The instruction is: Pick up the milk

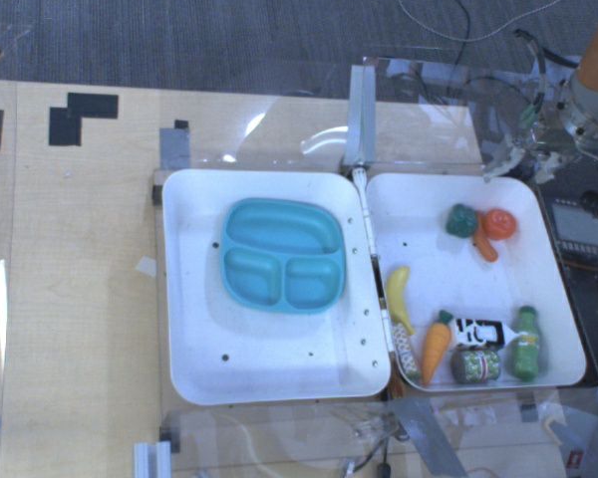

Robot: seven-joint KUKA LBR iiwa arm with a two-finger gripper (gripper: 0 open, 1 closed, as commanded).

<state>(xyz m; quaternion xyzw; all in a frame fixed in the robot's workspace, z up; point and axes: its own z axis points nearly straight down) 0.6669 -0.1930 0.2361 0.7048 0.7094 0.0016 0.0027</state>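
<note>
Milk: a small black-and-white carton point(477, 333) lies on its side near the front edge of the right bin point(538, 267), untouched.
Neighbours of the milk: a dark can point(475, 365) lies just in front of it, touching or nearly so; a green bottle point(525, 344) stands just to its right; a carrot point(435, 348) lies just to its left, tilted.
Further left in that bin: a banana point(399, 297) by the dividing wall, with a speckled thing point(406, 348) below it that I can't identify.
Back of that bin: a dark green piece point(461, 221) beside an orange-red one point(497, 226), well apart from the milk.
Left bin point(189, 297): holds a blue divided plate point(282, 255).
Tool point(523, 152): up past the right bin's far corner, well away from the milk; open or closed, I cannot tell.
Worktop point(70, 267): pale wood, with black marks at the far left.
</note>
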